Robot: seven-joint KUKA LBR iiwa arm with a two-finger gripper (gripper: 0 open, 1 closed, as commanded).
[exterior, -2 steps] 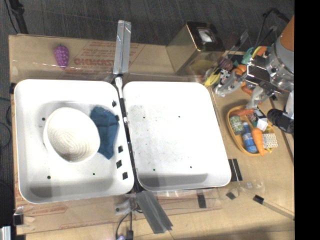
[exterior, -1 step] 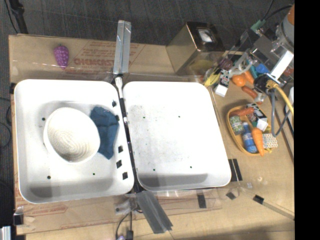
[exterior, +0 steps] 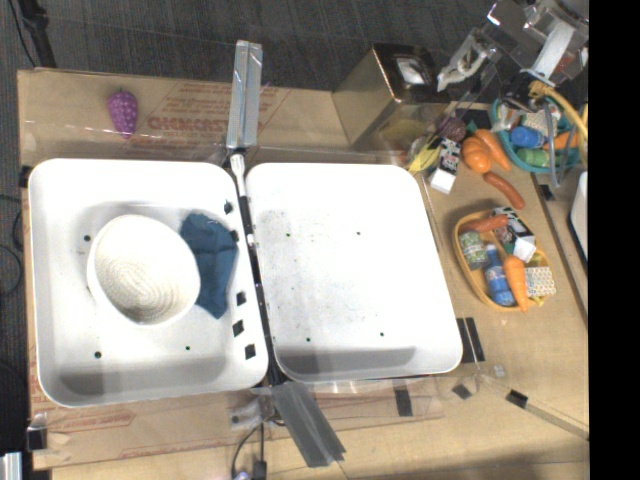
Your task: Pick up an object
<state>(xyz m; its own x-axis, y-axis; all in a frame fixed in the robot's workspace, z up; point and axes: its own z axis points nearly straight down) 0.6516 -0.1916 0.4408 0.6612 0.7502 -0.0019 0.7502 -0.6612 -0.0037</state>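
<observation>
A white woven hat (exterior: pixel 145 268) and blue cloth (exterior: pixel 213 258) lie touching in the left bin (exterior: pixel 60 368); the gripper (exterior: pixel 462 65), upper right, is perhaps empty, its finger spread unclear.

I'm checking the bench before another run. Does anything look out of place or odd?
One thing: a purple object lies on the bench behind the left bin, outside both bins. In that bin a blue cloth sits crumpled against a white bowl. The gripper is off at the far right, away from the bins.
</observation>
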